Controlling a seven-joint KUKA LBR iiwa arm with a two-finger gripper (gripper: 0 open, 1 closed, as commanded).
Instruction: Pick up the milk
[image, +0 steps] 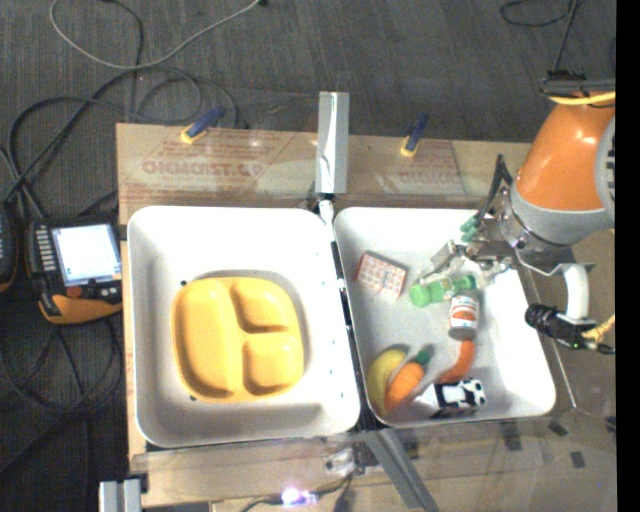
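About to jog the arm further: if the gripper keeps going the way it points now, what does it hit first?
Most likely the green bottle: the gripper points down-left into the right bin, and that bottle lies just below its tip. Height from this slanted view is unclear. The milk sits at the bin's near edge, off that line.

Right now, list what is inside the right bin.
In the right bin: patterned box, green bottle, small jar, banana, carrot, sausage, black-and-white milk carton, partly covered.

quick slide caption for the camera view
Gripper hovers above a green bottle; the milk lies at the right bin's near edge.
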